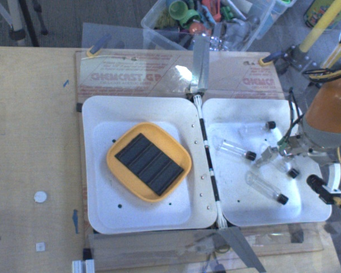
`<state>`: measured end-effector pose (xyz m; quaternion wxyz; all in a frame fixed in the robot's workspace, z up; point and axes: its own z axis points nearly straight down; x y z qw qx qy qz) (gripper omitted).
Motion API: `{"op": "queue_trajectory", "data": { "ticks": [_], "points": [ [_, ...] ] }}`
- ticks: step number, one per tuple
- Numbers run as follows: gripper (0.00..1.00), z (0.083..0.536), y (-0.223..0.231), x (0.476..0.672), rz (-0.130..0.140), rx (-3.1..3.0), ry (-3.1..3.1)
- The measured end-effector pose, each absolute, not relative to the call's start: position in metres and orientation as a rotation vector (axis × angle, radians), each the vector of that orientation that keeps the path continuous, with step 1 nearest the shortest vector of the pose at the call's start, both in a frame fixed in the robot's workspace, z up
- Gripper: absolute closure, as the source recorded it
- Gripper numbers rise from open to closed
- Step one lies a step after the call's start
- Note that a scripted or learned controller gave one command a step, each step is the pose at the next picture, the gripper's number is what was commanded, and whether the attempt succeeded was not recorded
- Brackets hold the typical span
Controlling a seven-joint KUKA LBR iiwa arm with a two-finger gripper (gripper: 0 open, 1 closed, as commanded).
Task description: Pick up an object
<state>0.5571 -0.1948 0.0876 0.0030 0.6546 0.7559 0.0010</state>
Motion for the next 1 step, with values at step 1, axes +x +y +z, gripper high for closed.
{"op": "queue_trajectory", "data": {
  "ticks": [1],
  "points": [
    [0.00, 0.1803, -0.1670, 0.6230, 0.002, 1.858, 2.529]
  ]
}}
